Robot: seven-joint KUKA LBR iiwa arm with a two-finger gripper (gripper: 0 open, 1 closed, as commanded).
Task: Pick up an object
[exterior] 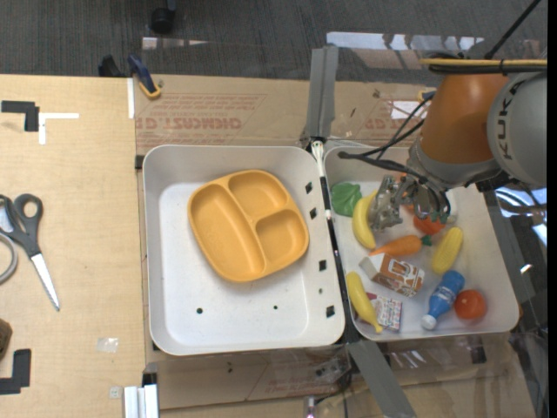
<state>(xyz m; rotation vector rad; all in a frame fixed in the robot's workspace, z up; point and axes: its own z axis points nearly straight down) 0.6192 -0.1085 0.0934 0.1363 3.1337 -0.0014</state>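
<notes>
My gripper [407, 205] hangs low over the back of the right bin [500, 268], below the arm's orange band. Right under and around it lie a yellow banana [362, 221], a red tomato-like piece [429, 225] and an orange carrot [397, 246]. I see nothing clearly held in the gripper. Further forward in the same bin are a yellow lemon-shaped piece [447, 249], a brown carton [399, 276], a blue bottle [443, 298], a red-orange ball [470, 304], a second banana [360, 297] and a small packet [389, 313]. A green piece [345, 198] lies at the bin's back left.
The left bin [174, 303] holds an orange divided plate [249, 224]. A divider wall [326, 233] separates the two bins. Scissors [31, 242] lie on the wooden bench at far left. Cables run from the arm over the right bin's back edge.
</notes>
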